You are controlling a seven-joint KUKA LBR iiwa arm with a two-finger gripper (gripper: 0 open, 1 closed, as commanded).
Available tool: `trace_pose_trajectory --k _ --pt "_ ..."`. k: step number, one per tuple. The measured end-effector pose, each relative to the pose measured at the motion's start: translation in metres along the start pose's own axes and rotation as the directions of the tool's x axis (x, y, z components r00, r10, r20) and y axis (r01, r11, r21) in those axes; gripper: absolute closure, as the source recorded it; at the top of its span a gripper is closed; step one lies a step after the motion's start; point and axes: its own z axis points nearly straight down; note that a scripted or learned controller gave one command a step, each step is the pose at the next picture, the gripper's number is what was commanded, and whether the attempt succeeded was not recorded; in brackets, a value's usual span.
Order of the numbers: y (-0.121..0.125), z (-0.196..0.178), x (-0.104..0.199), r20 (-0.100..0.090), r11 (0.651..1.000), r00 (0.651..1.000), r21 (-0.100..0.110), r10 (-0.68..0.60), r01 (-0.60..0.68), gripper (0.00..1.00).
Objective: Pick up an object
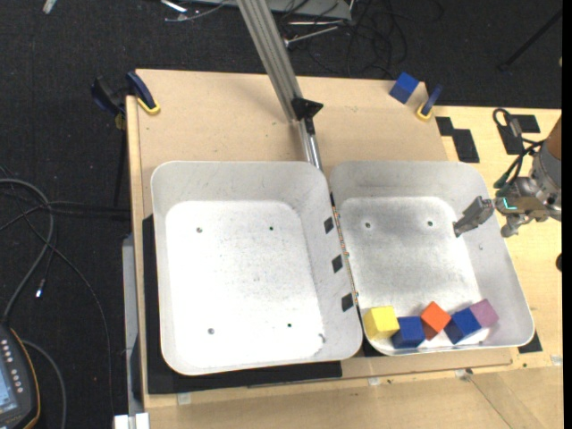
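Along the near edge of the right bin (402,175) lie several small cubes: a yellow cube (382,320), a blue cube (410,331), an orange cube (435,317), a second blue cube (463,325) and a purple cube (483,313). They touch one another in a row. My gripper (492,219) hangs over the bin's right rim, well behind the cubes and apart from them. It is open, with one grey finger (471,214) reaching over the bin floor and nothing between its fingers.
The left bin (170,239) sits beside the right one, sharing a middle edge. A slanted metal pole (273,47) comes down to the bins' far edge. A loose blue block (405,86) and clamps (143,96) sit at the bench's back corners.
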Motion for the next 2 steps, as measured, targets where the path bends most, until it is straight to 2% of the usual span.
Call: trace_pose_trajectory --k 1,2 --pt "0.001 -0.010 0.000 0.001 1.000 1.000 -0.003 -0.003 0.003 1.00" --pt "0.019 0.077 0.106 -0.005 1.000 1.000 0.005 -0.007 0.007 1.00"
